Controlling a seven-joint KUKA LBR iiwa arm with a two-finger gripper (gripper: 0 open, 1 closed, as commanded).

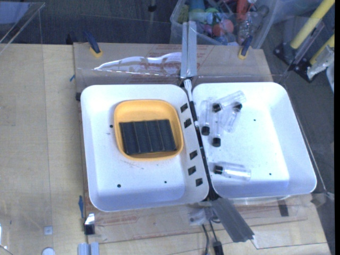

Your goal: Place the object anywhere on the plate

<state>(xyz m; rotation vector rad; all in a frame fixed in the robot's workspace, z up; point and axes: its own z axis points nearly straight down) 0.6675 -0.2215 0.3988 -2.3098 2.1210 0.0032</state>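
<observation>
**Two white bins, a yellow plate with a dark block on it**

Camera view, looking down at a slant: two shallow white bins sit side by side on a pale wooden tabletop (37,142).

The left bin (95,142) holds a yellow plate (143,106), squarish with rounded corners, lying a little toward the bin's far side. A dark, flat, ribbed block (147,137) lies on the plate. It covers most of the plate's middle and near part, and its near edge comes close to the plate's rim. The rest of this bin's floor is bare white with a few small dark dots.

The right bin (281,142) holds several clear vials with black caps. A loose cluster (226,108) lies at its far left, near the wall shared with the left bin. One more vial (232,170) lies on its side, apart from them, nearer the front.

A row of small black squares (191,139) runs along the wall where the bins meet.

Beyond the bins, a clear tub (223,9) is packed with colourful items.
</observation>
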